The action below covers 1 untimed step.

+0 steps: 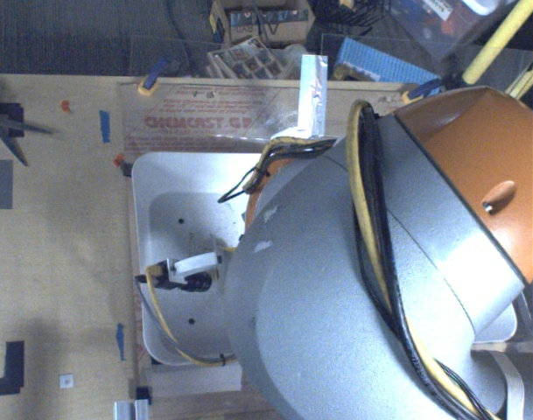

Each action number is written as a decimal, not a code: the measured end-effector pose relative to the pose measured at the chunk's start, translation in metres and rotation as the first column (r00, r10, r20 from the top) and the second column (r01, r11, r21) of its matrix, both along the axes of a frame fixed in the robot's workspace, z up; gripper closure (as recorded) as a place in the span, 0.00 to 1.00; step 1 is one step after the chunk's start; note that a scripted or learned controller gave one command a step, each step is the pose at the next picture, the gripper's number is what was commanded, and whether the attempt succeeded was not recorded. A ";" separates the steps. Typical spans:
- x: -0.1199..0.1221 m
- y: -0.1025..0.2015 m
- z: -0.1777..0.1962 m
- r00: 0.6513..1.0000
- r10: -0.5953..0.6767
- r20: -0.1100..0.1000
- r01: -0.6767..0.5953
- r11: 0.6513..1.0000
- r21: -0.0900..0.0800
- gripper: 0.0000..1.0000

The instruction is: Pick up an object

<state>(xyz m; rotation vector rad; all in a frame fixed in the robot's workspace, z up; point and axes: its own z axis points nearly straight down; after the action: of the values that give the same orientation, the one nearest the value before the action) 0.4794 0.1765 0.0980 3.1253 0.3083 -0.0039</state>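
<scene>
Pale wooden bench (65, 261); shallow white plastic bin (161, 175) at centre; dark metal hand tool (8, 127) upper left; blue tape strip (104, 127) nearby.

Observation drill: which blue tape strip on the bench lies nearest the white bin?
The lower strip, beside the bin's left wall; the upper strip lies farther off.

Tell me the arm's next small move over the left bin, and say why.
Probably a short lift straight up. The arm hangs low over the left bin and covers most of it, hiding whatever lies under its wrist; the bare floor beside it carries just tiny dark specks. Rising a little would reveal whether anything comes up with it.
</scene>
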 end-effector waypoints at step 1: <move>0.005 -0.010 0.182 1.000 0.002 0.003 -0.002 1.000 -0.001 1.00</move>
<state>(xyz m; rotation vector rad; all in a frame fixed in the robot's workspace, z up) 0.4848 0.1668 0.2803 3.1232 0.3115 0.0012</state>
